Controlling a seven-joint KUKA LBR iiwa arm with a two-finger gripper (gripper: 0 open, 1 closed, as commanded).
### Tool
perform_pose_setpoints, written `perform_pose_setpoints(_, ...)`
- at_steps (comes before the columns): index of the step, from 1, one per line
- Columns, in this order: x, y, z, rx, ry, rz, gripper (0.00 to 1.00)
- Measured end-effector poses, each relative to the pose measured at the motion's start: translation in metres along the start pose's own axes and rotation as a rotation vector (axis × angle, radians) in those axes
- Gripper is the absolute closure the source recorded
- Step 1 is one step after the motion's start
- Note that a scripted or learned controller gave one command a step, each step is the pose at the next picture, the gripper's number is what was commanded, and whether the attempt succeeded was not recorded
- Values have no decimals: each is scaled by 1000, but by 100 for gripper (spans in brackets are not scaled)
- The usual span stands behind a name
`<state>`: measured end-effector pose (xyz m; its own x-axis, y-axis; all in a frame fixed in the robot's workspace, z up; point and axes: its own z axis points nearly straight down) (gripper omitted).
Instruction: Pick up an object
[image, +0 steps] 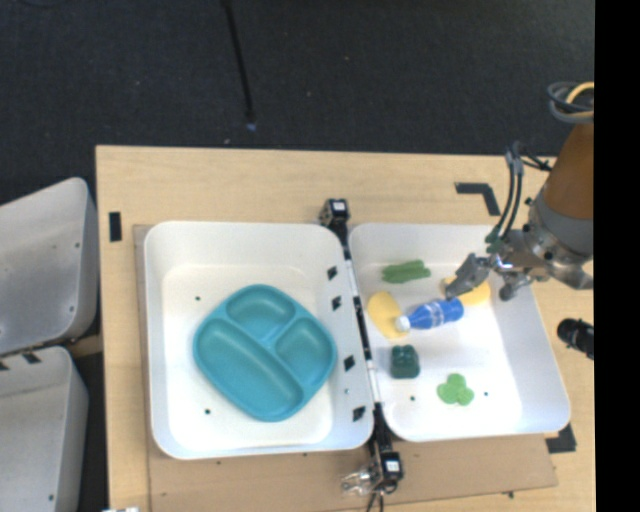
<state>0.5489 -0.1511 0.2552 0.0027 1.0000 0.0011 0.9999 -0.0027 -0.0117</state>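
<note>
My gripper hangs over the right side of the right bin, its two grey fingers spread open. A small yellow-orange piece lies just under the left finger; I cannot tell if they touch. A blue bottle with a white cap lies beside it, pointing left toward a yellow rounded object. A flat green piece lies nearer the bin's back. A dark green block and a light green lumpy toy sit toward the front.
The left bin holds a teal divided plate. A ridge with black clips separates the two bins. The arm's orange band rises at the right edge.
</note>
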Motion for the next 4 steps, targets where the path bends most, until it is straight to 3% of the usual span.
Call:
perform_pose_setpoints(1, 1, 2, -7, -12, -2, -4, 0)
perform_pose_setpoints(4, -4, 0, 152, -14, -3, 0, 0)
